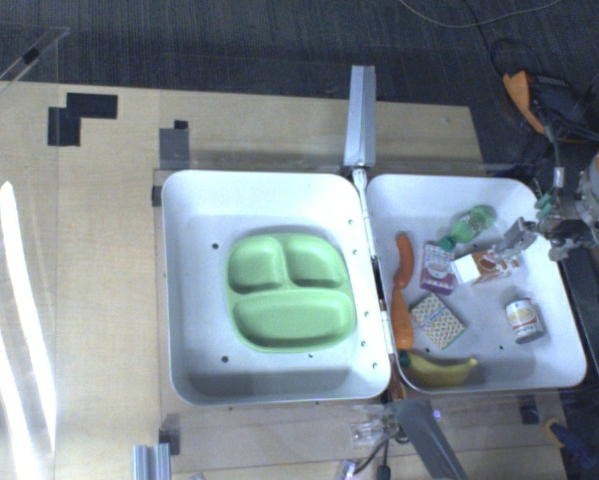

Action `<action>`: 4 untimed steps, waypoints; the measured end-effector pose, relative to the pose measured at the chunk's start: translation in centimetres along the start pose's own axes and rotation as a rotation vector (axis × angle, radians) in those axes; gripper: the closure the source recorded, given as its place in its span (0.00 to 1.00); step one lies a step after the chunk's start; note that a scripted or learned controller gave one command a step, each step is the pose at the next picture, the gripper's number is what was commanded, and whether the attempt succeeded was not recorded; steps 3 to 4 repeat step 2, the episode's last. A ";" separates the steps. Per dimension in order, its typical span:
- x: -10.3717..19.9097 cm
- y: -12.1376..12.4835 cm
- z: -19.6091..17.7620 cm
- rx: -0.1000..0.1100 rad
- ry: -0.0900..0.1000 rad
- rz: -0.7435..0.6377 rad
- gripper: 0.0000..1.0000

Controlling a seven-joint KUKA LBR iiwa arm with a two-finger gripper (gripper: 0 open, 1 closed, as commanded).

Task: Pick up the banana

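Note:
The banana (441,370) is yellow with dark tips and lies flat along the front wall of the right bin (569,363), near its front left corner. My gripper (541,228) hangs over the right bin's far right side, by the rim, well away from the banana, which lies to its front left. Nothing shows in its grasp. The arm comes in from the right edge of the camera view.
Around the banana lie a carrot (403,320), a red sausage (404,256), a checkered box (437,320), a purple packet (439,268), a small carton (489,265), a green bottle (471,223) and a can (524,320). The left bin (189,268) holds a green divided tray (291,290).

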State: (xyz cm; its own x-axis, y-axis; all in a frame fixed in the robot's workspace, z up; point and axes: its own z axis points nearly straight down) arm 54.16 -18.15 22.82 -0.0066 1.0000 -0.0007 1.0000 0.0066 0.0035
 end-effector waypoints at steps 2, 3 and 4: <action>8.5 -4.2 13.7 -0.010 -0.004 -0.101 0.00; 8.5 -4.2 13.7 -0.010 -0.004 -0.101 0.00; 8.5 -4.2 13.7 -0.010 -0.004 -0.101 0.00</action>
